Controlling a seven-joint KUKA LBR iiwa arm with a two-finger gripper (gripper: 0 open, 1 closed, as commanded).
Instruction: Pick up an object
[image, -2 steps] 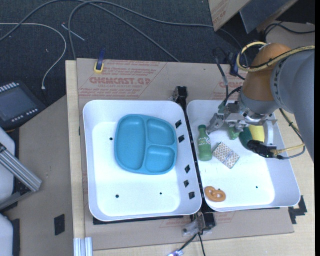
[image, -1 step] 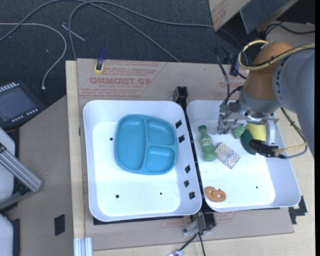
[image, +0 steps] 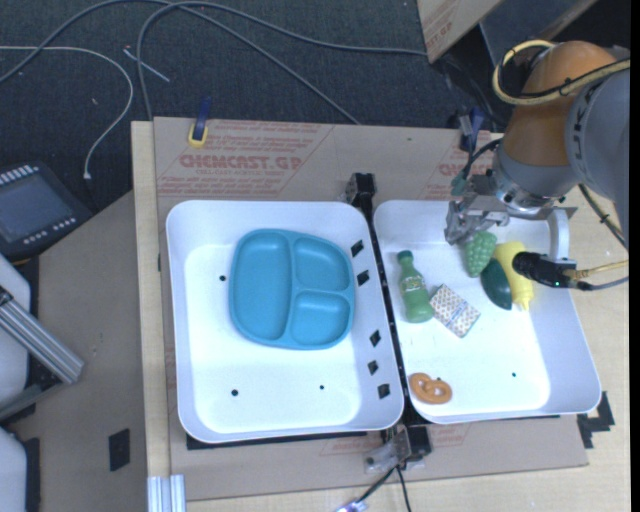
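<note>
My gripper (image: 468, 226) hangs low over the back of the right bin (image: 560, 385), its tips just left of a pale green bumpy object (image: 481, 253). Beside that object lie a dark teal oval piece (image: 497, 285) and a yellow piece (image: 520, 270). A green bottle (image: 412, 288) lies near the bin's left wall. A small patterned packet (image: 455, 309) rests to its right. A pretzel (image: 431, 388) sits at the front left corner. I see nothing between the fingers.
The left bin (image: 200, 390) holds a blue sectioned plate (image: 292, 288). A black divider with clips (image: 372, 290) runs between the bins. Cables trail from the arm over the right bin's far right side.
</note>
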